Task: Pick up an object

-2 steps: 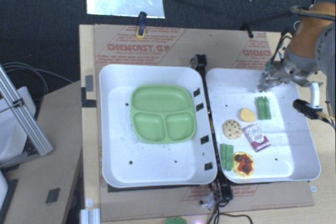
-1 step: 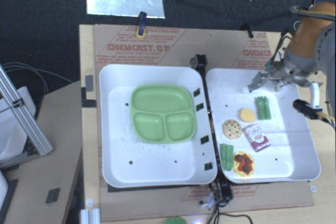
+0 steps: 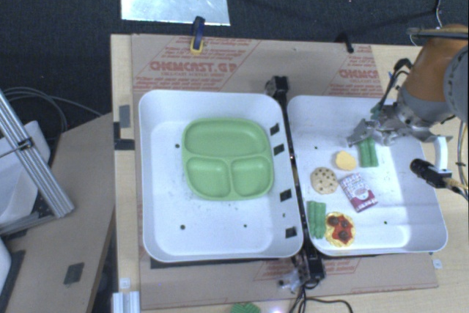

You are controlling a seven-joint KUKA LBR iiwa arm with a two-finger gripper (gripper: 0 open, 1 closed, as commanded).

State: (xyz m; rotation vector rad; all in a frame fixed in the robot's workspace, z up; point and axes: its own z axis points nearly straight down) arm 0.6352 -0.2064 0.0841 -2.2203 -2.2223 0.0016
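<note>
Reaching in from the right, over the right bin [image 3: 410,234], with the orange band above the wrist near the frame's edge. Hand [image 3: 368,134] low over the bin's upper middle, right at the top end of a green stick-shaped piece [image 3: 367,153]. Touching it or merely hovering just above: impossible to tell at this slant. Grip state likewise unreadable; metal parts at the wrist blur together, with nothing seen clamped.

Green piece lying with its long axis running roughly up and down the view, tilted slightly, so extending from the hand toward the near side of the bin. Likely target, judging by closeness. Just beside its lower end, a small yellow piece [image 3: 345,160]; further toward the near edge, a round cookie [image 3: 323,179], a red packet [image 3: 357,191], another green strip [image 3: 316,218] and a small pizza-like disc [image 3: 340,228].

Left bin [image 3: 157,157] carrying a green divided tray [image 3: 226,157], well apart from the hand.

For a clean pinch, closing across the stick's short width probably needed, with the hand centred a little further down along its length rather than at the tip.
</note>
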